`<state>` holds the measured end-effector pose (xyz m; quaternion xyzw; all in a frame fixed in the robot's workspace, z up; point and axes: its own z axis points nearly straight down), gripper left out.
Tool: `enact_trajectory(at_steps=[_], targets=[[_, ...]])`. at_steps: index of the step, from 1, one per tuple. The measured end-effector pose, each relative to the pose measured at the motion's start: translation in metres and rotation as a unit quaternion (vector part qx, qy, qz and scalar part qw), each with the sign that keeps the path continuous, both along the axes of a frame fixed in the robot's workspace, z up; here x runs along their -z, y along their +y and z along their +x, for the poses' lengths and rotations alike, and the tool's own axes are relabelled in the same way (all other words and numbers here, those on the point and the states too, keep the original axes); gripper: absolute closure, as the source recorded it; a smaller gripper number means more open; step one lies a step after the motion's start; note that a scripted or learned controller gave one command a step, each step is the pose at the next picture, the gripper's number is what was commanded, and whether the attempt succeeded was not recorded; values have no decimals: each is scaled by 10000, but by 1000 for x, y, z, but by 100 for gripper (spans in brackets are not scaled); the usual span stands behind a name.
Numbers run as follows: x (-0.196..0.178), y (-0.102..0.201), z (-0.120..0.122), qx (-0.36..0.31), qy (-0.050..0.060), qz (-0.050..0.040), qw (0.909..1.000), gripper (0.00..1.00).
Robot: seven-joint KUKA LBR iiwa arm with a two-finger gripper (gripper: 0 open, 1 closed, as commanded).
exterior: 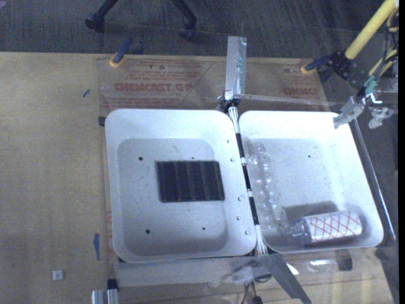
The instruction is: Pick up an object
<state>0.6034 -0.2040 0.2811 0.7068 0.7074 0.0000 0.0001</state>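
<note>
The end effector sits at the far right edge of the view, raised beyond the back right corner of the right bin; whether it is spread or closed cannot be told. In that bin, a cylinder with a red crosshatch pattern lies on its side near the front wall, beside a clear plastic piece along the left wall. The left bin holds a flat dark ribbed rectangle at its centre. Both bins rest on a wooden tabletop.
</note>
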Motion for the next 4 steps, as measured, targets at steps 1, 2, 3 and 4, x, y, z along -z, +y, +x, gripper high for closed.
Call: enact_trajectory(at_steps=[1,2,3,4], targets=[[97,81,-59,782,6,3,9969,0],[134,-4,-92,463,8,3,9989,0],[162,29,-15,169,-11,-5,9999,0],[194,87,2,2623,-30,4,9650,0]])
